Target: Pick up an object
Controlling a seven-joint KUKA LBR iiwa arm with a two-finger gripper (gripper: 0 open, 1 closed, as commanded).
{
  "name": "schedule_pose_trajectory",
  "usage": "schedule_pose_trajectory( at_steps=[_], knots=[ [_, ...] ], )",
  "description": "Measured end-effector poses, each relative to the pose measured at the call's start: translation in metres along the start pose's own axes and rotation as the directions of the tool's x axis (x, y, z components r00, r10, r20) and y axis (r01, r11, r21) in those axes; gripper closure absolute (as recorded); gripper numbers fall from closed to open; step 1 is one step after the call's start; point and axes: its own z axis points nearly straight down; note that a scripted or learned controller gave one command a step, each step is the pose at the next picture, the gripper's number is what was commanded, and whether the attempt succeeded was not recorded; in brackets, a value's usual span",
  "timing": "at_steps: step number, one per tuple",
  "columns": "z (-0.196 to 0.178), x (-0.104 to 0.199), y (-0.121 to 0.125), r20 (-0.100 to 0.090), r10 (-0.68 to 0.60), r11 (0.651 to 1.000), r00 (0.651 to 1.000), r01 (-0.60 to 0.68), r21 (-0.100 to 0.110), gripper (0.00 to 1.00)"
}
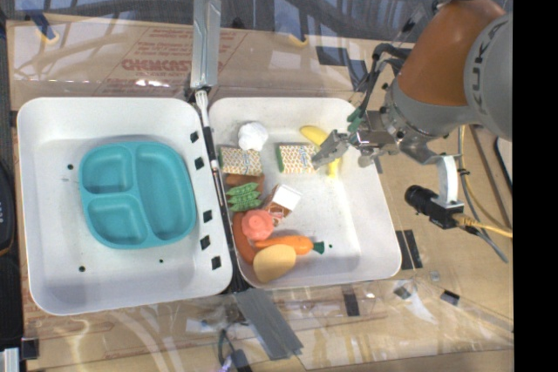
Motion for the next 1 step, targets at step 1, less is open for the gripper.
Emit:
schedule_pose_trajectory(
  at_steps=[1],
  knots=[
    [0.1491, -0.0023, 0.0243, -0.002, -0.231, 0.973, 0.973, 0.231, 0.003, 0.00]
  ],
)
